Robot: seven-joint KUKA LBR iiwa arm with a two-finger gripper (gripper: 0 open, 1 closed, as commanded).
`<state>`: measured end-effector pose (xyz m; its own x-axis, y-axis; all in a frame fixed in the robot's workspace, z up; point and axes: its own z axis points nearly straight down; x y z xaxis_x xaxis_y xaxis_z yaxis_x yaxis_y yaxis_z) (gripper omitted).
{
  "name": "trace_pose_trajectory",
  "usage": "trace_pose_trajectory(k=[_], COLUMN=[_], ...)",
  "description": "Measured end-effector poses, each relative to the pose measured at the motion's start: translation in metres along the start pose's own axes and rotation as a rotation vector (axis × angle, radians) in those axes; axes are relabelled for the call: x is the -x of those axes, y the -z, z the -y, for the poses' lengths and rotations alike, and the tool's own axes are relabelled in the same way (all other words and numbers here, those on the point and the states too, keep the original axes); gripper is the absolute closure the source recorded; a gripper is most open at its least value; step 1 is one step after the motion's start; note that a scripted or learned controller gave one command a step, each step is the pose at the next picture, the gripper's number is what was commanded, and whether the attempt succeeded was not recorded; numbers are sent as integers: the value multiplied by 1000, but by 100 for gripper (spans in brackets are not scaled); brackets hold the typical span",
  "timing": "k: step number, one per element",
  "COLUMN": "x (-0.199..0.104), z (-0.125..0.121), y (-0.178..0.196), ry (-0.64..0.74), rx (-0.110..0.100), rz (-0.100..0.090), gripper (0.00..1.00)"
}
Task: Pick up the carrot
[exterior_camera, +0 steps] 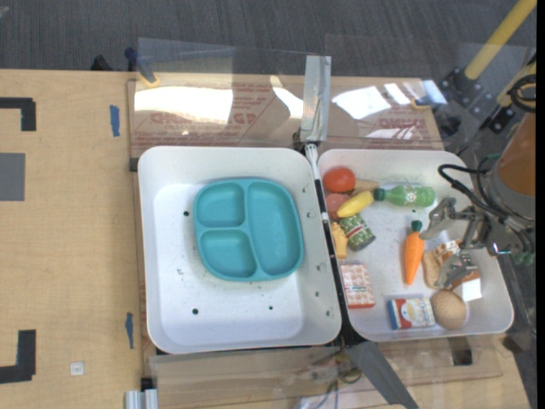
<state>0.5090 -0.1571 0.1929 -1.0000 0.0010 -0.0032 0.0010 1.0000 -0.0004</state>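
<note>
The smooth orange plastic carrot looks slightly glossy; the teal divided plastic plate is matt; the shallow white plastic bin shines.

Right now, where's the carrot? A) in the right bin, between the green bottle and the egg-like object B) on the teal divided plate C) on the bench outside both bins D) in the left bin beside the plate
A: the carrot lies in the right bin, below the green bottle and above the egg-like object; the teal plate sits in the left bin.
</note>
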Motion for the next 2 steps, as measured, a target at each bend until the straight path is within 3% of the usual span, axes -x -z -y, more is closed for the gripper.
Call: trace_pose_trajectory(k=[1,2], x=[38,39], z=[-4,-6], y=[-96,-87], ry=[51,53], rx=[-1,-1], rz=[5,7], gripper=[0,100])
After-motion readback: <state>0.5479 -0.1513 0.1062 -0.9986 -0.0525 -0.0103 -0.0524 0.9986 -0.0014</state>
